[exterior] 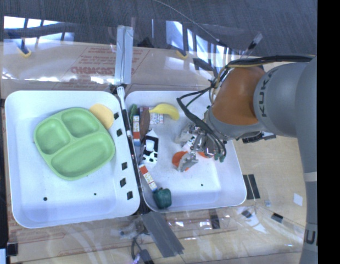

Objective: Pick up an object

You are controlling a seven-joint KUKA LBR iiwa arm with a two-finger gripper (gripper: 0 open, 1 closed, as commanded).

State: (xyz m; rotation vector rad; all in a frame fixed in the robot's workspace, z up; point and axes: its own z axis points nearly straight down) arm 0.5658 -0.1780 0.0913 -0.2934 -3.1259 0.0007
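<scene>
In the right bin [230,187], an orange object [180,159] lay on the floor near the middle, with the gripper [189,157] down directly on it — whether the jaws were wide, narrow or closed on it could not be told. Judged: approach done, grasp unconfirmed, lift still to come. Farther off sat a banana [165,111]; by the left wall, a black-and-white piece [150,150] and a green item [162,197]. The left bin [21,202] held a green divided plate [74,142].
</scene>
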